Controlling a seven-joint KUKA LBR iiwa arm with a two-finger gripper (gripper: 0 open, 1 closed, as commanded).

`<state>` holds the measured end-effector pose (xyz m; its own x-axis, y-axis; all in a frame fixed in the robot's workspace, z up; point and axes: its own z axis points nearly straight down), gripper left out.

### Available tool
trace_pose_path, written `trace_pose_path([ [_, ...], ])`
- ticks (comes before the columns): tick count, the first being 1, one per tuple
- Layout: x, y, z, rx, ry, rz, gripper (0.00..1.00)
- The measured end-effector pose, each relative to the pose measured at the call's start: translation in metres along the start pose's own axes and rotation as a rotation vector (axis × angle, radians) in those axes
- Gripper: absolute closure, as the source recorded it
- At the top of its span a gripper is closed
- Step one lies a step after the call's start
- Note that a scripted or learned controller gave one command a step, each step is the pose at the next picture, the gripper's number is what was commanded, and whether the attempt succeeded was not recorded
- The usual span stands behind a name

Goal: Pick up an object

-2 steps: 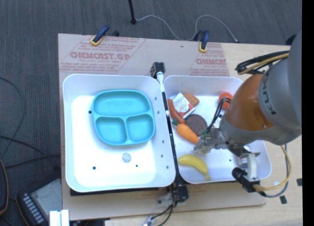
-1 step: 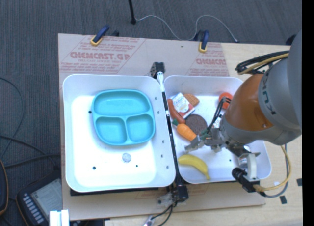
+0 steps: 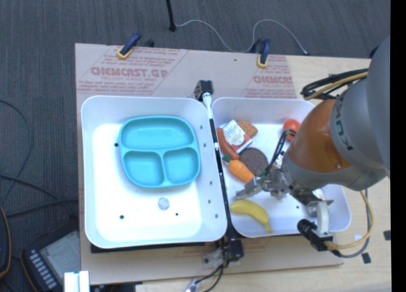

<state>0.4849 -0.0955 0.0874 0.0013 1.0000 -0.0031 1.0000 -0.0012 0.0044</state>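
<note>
on my surface (image 3: 95, 62), a brown board printed with red lettering, two white bins sit side by side. the left bin (image 3: 101, 157) holds a blue divided plate (image 3: 158, 151) lying flat. blue and yellow clamps (image 3: 129, 45) grip the board's far edge. a thin cable (image 3: 209, 27) loops across the grey carpet (image 3: 63, 5) beyond.

Arm (image 3: 342, 138) hides right bin's (image 3: 339, 218) far side.
</note>
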Motion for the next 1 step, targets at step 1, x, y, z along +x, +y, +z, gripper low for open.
trace_pose_path([
  [1,0.0,0.0017,-0.0113,-0.004,0.0,0.001,1.0],
])
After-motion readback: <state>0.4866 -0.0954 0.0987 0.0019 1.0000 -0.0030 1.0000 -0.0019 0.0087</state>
